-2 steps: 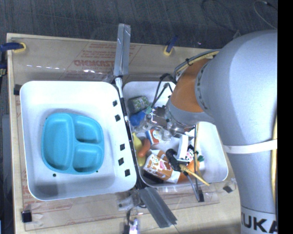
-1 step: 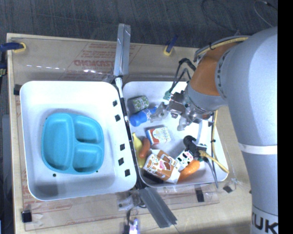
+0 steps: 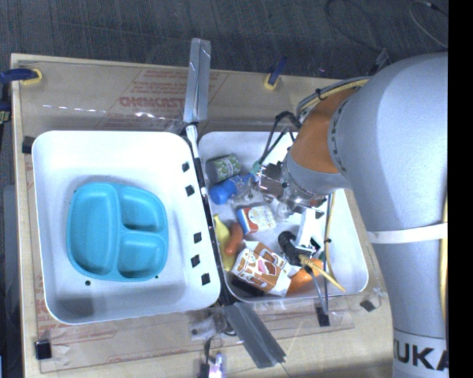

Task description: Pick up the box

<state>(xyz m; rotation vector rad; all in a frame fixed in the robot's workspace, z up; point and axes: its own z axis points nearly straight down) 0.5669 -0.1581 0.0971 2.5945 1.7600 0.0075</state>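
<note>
The box (image 3: 260,268), brown and white with a printed pattern, lies tilted at the front of the right bin (image 3: 351,235) among other items. My gripper (image 3: 280,198) hangs below the orange-banded wrist over the middle of that bin, a little behind and to the right of the box. Clutter and the wrist hide its tips. Nothing of the box is lifted; it rests on the pile.
Around the box lie a green can (image 3: 223,166), a blue item (image 3: 225,189), a red-and-white packet (image 3: 258,217), a yellow and orange piece (image 3: 229,239) and an orange carrot-like thing (image 3: 308,275). The left bin (image 3: 55,164) holds a blue divided plate (image 3: 118,231).
</note>
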